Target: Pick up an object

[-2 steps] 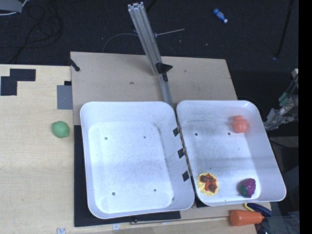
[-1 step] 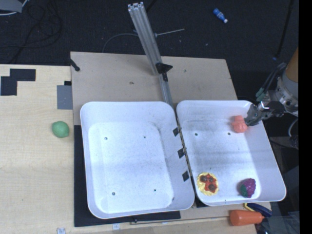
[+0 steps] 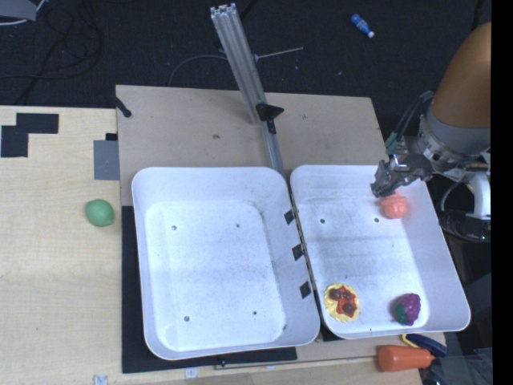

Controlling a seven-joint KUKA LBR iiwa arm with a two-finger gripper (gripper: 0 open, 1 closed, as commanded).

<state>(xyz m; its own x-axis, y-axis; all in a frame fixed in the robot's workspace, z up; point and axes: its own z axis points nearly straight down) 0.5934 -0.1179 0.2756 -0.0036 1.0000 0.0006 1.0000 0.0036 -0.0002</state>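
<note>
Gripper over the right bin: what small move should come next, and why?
Probably a short, straight descent. The gripper hangs just above and left of the pink object near the right bin's far edge, and nothing shows between its fingers. Nudging slightly toward the object first would likely centre it better.

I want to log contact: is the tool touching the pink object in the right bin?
Cannot tell. In the camera view the tool overlaps the top edge of the pink object, but no gap or contact shows plainly.
</note>
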